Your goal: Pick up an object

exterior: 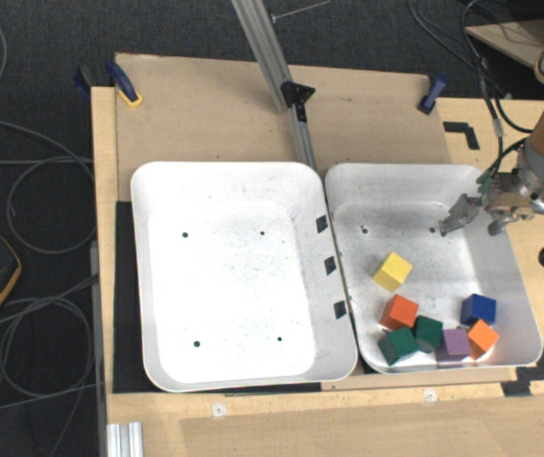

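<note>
Right bin [500, 255]: yellow cube [392, 270] alone mid-floor, clear of the other cubes [438, 331] clustered by the near rim. Jaws [464, 215] hover well above-right of it, width impossible to tell. Cube likely light, rigid; grip opposite flat faces.

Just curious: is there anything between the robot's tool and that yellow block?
No. In the camera view, only bare white bin floor lies between the tool and the yellow block.
</note>
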Robot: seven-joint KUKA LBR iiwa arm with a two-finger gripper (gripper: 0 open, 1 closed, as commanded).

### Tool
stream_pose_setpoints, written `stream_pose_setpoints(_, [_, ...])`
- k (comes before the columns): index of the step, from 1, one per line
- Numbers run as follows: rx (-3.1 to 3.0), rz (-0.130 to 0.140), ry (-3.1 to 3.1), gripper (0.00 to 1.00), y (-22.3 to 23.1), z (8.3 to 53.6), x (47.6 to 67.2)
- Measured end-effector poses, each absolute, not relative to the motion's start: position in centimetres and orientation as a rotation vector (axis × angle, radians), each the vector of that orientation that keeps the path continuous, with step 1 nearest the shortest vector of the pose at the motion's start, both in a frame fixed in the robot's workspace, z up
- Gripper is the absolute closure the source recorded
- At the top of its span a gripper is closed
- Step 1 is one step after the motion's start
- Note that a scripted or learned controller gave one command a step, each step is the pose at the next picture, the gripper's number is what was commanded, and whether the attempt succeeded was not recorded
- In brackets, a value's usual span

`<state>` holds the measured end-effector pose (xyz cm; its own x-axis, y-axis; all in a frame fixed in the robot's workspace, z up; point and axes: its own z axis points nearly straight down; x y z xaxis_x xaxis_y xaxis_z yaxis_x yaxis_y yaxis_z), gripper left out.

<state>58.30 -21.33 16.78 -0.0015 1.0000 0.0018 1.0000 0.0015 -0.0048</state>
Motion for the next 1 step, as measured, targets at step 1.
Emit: stream_pose_setpoints(1, [-2.216, 0.005, -2.217, 0.0, -20.95, 10.52, 57.81])
